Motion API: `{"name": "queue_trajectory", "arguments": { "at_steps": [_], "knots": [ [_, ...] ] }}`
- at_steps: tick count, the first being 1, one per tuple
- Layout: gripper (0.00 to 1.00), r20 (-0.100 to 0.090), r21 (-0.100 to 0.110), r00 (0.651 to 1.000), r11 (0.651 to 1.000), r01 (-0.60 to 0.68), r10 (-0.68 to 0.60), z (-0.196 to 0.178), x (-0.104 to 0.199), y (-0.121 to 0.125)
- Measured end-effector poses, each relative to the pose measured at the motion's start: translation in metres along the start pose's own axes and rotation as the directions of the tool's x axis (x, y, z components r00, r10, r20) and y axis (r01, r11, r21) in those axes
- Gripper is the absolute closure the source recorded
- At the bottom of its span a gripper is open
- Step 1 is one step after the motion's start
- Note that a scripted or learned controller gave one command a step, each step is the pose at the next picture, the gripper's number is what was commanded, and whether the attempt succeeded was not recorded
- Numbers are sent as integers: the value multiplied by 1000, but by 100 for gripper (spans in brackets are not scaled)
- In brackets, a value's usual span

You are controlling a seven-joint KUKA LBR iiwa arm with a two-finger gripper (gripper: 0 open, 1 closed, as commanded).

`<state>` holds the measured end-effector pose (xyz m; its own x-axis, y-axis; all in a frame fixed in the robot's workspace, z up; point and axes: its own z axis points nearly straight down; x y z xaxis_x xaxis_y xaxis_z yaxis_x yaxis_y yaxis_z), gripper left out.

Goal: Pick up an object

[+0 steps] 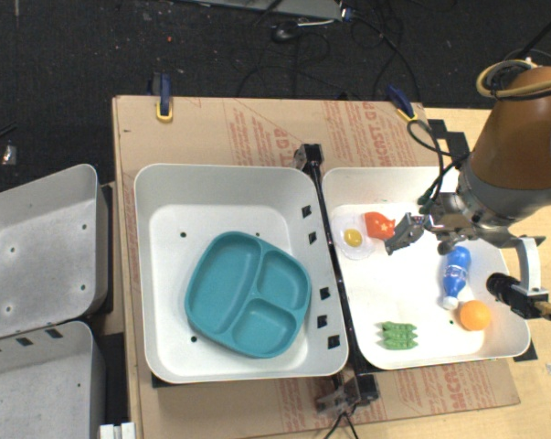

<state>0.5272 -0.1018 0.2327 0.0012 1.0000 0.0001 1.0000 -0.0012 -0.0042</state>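
Note:
The right bin (385,359) holds several small items: a red piece (378,223) and a white piece with a yellow centre (352,239) at its upper left, a blue and white bottle (455,275), an orange ball (474,315) and a green pea pod (398,336). My gripper (406,232) hangs low over the bin, just right of the red piece and left of the bottle. Its dark tip points left and down toward the red piece. Nothing visible sits between the fingers.
The left bin (156,245) holds a teal divided plate (248,293). A black divider (325,245) runs between the two bins. The arm's orange and grey wrist (522,144) looms over the right bin's upper right corner. Grey trays (37,245) lie off the bench's left.

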Motion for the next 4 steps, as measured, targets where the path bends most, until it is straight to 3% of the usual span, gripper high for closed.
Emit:
{"name": "queue_trajectory", "arguments": {
  "at_steps": [2,3,4],
  "knots": [
    [0,-1,1,1000,1000,-1,1,110,5,-1],
    [100,0,-3,1000,1000,-1,1,97,5,0],
    [100,1,-8,1000,1000,-1,1,49,-3,-4]
  ]
}}
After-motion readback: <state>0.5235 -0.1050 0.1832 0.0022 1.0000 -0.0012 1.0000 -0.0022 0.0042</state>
